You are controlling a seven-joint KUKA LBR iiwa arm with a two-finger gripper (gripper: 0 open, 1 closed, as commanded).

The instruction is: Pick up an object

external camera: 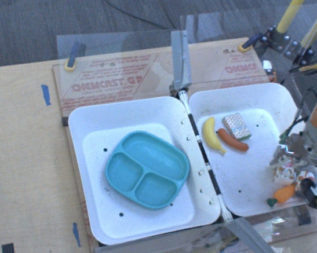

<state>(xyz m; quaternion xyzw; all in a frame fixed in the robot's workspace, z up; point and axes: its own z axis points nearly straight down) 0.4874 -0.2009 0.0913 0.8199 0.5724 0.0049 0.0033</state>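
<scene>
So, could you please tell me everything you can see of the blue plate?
The plate is a light blue, rounded-corner tray that looks like plastic, split by raised ridges into three compartments: one long one along its upper side and two smaller ones below. It lies flat, right side up, turned at a slant, near the middle of the left bin. Nothing lies in it, and it touches only the bin floor.

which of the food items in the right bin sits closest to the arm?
The small orange carrot-shaped toy, at the right bin's lower right corner beside the arm. The yellow banana, red-orange sausage and patterned block lie farther up and left.
</scene>
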